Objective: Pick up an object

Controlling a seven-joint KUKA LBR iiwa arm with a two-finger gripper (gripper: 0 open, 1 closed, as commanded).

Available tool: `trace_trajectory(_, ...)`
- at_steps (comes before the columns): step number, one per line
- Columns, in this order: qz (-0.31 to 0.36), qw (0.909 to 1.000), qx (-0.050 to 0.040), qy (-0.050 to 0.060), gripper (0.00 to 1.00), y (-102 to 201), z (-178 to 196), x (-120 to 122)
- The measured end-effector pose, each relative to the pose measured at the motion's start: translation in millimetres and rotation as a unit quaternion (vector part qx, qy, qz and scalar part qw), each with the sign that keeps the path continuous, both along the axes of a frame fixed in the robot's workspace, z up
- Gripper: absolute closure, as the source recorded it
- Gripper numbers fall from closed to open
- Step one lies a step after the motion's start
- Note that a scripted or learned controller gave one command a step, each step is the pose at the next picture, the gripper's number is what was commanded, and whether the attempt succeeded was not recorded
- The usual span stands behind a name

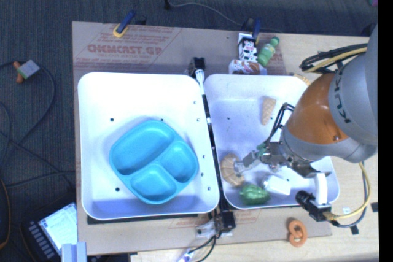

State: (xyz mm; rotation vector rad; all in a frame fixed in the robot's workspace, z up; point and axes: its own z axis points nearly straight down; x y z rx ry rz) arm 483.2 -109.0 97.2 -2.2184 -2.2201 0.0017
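My gripper (265,164) hangs low over the front of the right bin (239,92), under the orange wrist band. Its metal fingers (250,159) point left toward a tan round cookie-like piece (231,169) by the bin's left wall. A green leafy toy (253,194) lies just in front of the gripper, and a white block (279,185) sits beside it under the wrist. A tan cone-shaped piece (268,108) rests farther back in the same bin. Nothing visibly sits between the fingers.
The left bin (98,95) holds a blue divided tray (153,159). Behind the right bin stand a small carton (247,53) and a green bottle (266,51). An orange pretzel-like toy (297,232) lies on the bench in front. Cables (325,57) run at the right.
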Motion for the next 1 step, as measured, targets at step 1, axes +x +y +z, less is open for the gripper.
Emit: trace_trajectory(1, -0.001, 1.0000, -0.0017, -0.001, 0.00, -54.4, 14.6, 0.0)
